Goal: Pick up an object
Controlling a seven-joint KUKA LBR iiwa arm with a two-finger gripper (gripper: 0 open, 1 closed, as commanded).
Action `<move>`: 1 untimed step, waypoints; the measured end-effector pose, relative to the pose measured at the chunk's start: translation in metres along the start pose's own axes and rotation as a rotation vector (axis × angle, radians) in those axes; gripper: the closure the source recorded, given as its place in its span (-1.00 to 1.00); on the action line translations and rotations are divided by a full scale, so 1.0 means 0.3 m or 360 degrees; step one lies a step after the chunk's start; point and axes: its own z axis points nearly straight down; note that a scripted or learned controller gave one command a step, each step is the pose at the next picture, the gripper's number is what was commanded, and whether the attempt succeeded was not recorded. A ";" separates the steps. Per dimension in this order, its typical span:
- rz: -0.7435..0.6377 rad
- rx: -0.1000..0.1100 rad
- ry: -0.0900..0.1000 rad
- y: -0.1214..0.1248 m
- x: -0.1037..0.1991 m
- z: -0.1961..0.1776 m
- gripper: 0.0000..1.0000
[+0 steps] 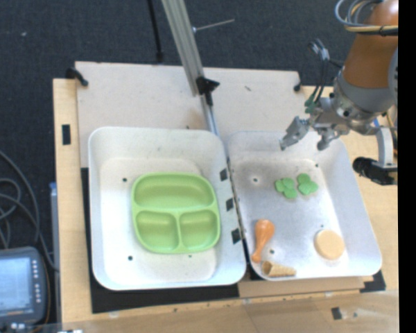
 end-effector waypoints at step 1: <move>0.0000 0.0000 0.0000 0.000 0.000 0.000 -1.00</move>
